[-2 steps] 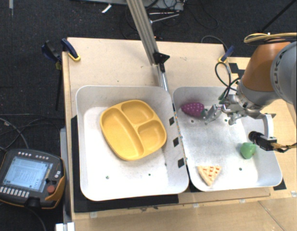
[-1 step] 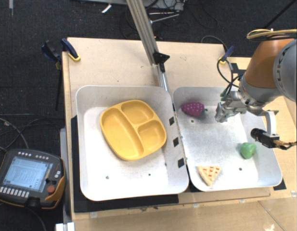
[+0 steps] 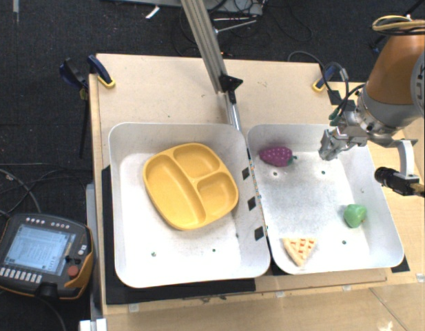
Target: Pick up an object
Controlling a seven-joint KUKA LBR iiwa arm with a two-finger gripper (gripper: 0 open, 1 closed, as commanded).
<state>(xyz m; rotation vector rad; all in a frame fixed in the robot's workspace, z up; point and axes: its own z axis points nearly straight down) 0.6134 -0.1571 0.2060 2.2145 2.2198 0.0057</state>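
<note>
The right bin (image 3: 315,205) holds three toys: a purple bunch of grapes (image 3: 275,156) near its back left, a green piece (image 3: 355,215) near its right wall, and a pizza slice (image 3: 299,249) near the front. My gripper (image 3: 328,147) hangs over the bin's back right part, to the right of the grapes and apart from them. No toy shows between its tips. The gripper's tip looks small and dark from this angle.
A yellow divided plate (image 3: 191,183) lies in the left bin (image 3: 129,254). A metal pole (image 3: 209,40) slants up from between the bins. Clamps (image 3: 102,71) sit at the bench's back corners. A teach pendant (image 3: 40,254) lies off the bench at the left.
</note>
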